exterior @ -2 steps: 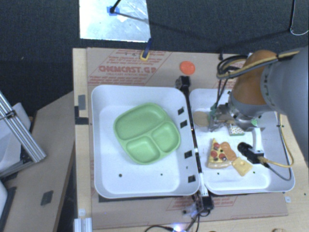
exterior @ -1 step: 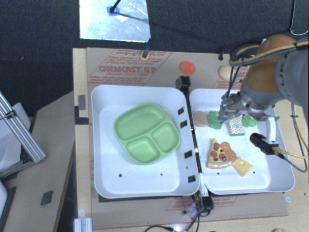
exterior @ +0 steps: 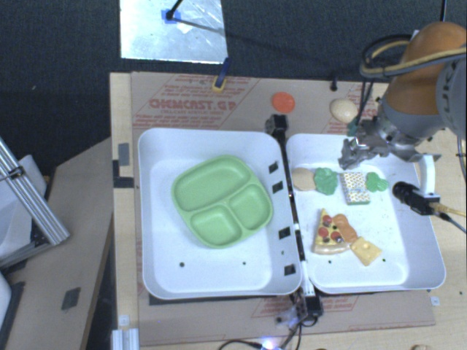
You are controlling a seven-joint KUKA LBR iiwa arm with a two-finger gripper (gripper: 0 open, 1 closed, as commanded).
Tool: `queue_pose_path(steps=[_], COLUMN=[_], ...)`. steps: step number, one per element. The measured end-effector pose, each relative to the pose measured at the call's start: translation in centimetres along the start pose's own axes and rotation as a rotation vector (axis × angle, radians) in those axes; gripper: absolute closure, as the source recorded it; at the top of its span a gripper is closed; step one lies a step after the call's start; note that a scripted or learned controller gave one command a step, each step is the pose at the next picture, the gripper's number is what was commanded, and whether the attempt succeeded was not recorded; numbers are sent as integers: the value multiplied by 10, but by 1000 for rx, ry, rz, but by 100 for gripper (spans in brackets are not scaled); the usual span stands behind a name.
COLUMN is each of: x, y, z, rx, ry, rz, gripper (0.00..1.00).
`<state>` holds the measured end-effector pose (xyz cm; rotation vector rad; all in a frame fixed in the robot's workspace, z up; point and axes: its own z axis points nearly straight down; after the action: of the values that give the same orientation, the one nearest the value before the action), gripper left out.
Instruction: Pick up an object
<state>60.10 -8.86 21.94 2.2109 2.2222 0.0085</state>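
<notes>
You see 2 white bins side by side on the worktop (exterior: 182,97). The left bin (exterior: 157,217) holds a green divided plate (exterior: 221,200) with 3 compartments, lying flat near its middle.

The right bin (exterior: 416,257) carries the small things. A pizza slice (exterior: 333,232) lies near the middle, with a yellow cheese wedge (exterior: 366,251) just beside its right corner. Further back, a green leafy piece (exterior: 325,180) sits next to a tan roll (exterior: 302,179), and a patterned grey block (exterior: 354,187) lies between that leafy piece and a second green piece (exterior: 376,182).

The end effector (exterior: 352,159) hangs over the back of the right bin, right above the patterned grey block. You cannot tell from this angle how its tips stand, and nothing shows between them.

Outside the bins, at the back of the worktop, an orange disc (exterior: 283,103) and a pale egg (exterior: 341,109) rest apart from each other.
</notes>
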Motion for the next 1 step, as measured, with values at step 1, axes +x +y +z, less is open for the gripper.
queue_pose_path(steps=[1], x=[0], y=[1], z=[-5], rx=[5], ry=[1], rz=[0], gripper=[100])
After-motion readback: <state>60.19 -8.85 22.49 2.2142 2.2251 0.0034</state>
